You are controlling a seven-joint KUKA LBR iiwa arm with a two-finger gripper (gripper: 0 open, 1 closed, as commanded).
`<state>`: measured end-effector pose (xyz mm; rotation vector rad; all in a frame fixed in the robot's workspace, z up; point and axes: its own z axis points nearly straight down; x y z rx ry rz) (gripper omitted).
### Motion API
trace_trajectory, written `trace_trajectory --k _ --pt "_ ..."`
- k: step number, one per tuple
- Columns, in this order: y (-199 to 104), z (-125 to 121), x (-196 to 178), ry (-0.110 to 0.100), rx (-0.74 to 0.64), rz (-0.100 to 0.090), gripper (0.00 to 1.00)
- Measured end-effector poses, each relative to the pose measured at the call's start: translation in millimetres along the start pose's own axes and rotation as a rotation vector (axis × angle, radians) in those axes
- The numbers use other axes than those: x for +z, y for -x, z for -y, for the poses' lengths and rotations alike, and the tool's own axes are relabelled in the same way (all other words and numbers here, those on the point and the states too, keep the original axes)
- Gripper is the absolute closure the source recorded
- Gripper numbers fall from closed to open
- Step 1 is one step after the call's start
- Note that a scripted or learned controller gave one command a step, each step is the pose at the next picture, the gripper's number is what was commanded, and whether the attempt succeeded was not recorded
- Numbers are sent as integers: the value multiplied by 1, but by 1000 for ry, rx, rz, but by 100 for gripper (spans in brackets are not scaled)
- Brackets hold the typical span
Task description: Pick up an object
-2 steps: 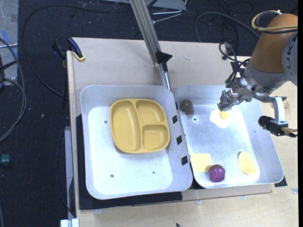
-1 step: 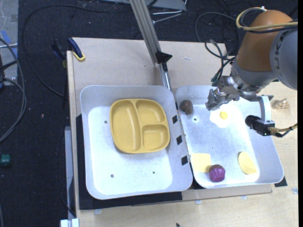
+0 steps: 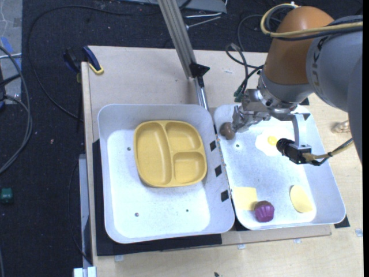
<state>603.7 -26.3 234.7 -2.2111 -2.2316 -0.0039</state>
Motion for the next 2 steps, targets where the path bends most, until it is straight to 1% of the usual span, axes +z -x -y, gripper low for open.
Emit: trace_trajectory --k 2 --pt "-119 2 -7 0 0 0 100"
